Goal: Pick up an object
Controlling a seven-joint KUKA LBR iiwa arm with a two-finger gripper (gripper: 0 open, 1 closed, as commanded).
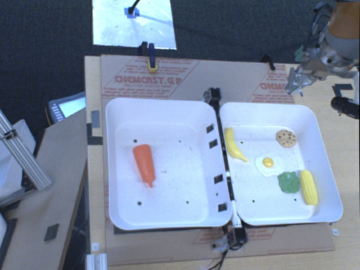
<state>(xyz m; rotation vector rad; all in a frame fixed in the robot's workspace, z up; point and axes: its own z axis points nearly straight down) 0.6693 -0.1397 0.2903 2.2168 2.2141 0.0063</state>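
The grey arm with its orange band sits at the upper right of the frame, and its gripper (295,86) hangs above the bare surface (337,122) just past the far right corner of the right-hand shallow white bin (320,136), with nothing between its fingers; whether they are spread or closed I cannot tell, since they are small and blurred here. No object has been picked yet, so the step in hand, as I judge it, is choosing a target and coming down on it. The right bin offers a yellow plastic banana (233,145) near its left wall, a round tan cookie with dark chips (286,138) toward the upper right, a flat white fried egg with a yellow yolk (268,165) in the middle, a green leafy piece (289,182) and a yellow corn cob (308,187) lying just beside each other at the lower right. The left-hand white bin (112,151) holds an orange carrot-shaped piece (144,163) alone. The cookie is nearest, but it and the egg look flat and hard to pinch. The banana looks the better bet: narrow, clear of its neighbours. Closing across its width, not along it, should serve best, keeping clear of the bin wall.
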